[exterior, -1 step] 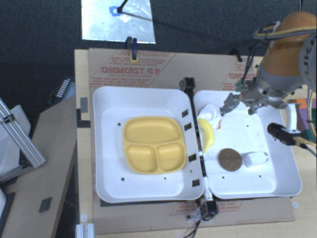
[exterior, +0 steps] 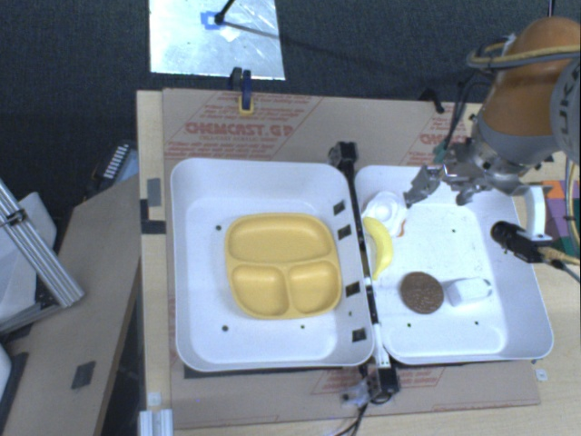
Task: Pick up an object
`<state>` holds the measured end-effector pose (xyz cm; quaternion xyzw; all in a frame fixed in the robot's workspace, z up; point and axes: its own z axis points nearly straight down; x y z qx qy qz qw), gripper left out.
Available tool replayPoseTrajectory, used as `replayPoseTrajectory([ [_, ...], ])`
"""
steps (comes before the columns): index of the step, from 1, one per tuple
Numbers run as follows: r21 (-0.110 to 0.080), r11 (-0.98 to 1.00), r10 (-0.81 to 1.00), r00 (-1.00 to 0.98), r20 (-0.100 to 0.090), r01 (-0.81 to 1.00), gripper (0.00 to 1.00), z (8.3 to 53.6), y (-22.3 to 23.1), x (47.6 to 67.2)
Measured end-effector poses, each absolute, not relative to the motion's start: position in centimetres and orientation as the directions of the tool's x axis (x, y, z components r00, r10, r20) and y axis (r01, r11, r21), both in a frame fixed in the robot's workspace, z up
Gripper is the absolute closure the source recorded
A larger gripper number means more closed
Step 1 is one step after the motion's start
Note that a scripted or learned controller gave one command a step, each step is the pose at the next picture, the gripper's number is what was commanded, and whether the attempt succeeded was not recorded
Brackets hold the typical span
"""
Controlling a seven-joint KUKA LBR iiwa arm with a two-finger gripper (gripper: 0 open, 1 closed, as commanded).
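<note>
The surface (exterior: pixel 150 143) is covered by a brown printed cardboard sheet (exterior: pixel 300 121). Two shallow white bins rest on it side by side, touching: the left bin (exterior: pixel 195 271) and the right bin (exterior: pixel 508 321)

You are viewing a robotics lab: aluminium framing (exterior: pixel 36 252), calibration sheet (exterior: pixel 216 27), cabled worktop (exterior: pixel 272 121) with white bins (exterior: pixel 195 334).

Divided tray (exterior: pixel 277 266) in left bin (exterior: pixel 195 271); banana (exterior: pixel 381 246), round disc (exterior: pixel 422 292) in right bin (exterior: pixel 508 330).
</note>
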<state>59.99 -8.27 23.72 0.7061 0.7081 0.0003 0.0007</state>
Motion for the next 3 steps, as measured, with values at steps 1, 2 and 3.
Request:
replayPoseTrajectory([
  [1, -0.001, 0.002, 1.0, -0.002, 0.0, 1.0, 0.0, 19.5, -8.1, 60.4],
  [2, 0.001, 0.001, 1.0, -0.001, 0.0, 1.0, 0.0, 15.0, -8.5, 61.2],
  [3, 0.002, 0.001, 1.0, -0.001, 0.0, 1.0, 0.0, 10.9, -9.0, 61.6],
])
